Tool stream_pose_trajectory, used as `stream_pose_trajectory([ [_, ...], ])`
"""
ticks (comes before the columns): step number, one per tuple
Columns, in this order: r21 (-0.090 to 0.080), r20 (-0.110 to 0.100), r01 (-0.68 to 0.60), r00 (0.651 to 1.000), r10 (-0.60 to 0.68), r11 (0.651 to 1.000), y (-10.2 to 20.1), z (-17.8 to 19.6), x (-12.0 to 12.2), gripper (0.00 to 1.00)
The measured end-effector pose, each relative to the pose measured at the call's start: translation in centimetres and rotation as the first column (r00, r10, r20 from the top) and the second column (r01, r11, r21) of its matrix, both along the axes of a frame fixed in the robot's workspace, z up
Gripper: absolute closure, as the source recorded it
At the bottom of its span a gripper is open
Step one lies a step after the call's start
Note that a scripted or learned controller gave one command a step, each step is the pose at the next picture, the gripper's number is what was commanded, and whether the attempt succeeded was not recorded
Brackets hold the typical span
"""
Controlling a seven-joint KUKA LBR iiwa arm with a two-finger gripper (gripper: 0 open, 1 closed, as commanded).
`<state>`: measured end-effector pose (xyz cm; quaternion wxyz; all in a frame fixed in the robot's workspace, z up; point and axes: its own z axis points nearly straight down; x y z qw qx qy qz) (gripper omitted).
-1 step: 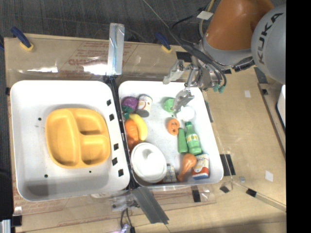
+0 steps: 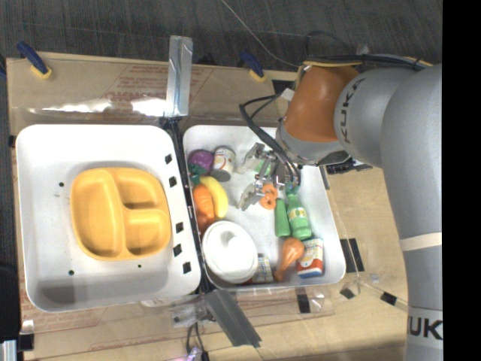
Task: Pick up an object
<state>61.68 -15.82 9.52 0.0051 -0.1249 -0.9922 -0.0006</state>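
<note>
My hand (image 2: 264,180) is down inside the right bin (image 2: 331,224), low over its upper middle, and from this slant I cannot tell how it is set, since metal and cable crowd that spot. A small orange piece (image 2: 268,197) sits right at its tip, touching or nearly so, but I see nothing clearly gripped, so I won't call it held. It looks the likeliest pick, being nearest and fairly apart from its neighbours. Just below it a green bottle (image 2: 282,218) lies lengthwise, a second green one (image 2: 300,221) beside it, then a carrot (image 2: 288,253) and a small red-and-white carton (image 2: 313,259) toward the bin's near corner. Along the left wall a purple piece (image 2: 201,159), a little can (image 2: 223,159), a banana (image 2: 217,196) and an orange fruit (image 2: 203,201) huddle together, above a white bowl (image 2: 229,250). The left bin (image 2: 30,201) carries a yellow divided tray (image 2: 120,210). I come in from above, I judge, because the walls leave no side approach.
</note>
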Motion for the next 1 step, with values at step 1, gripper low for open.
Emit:
stream_pose_trajectory([
  [1,-0.003,0.013,-0.010,1.000,0.010,1.000,0.20,1.64,0.49,1.00],
])
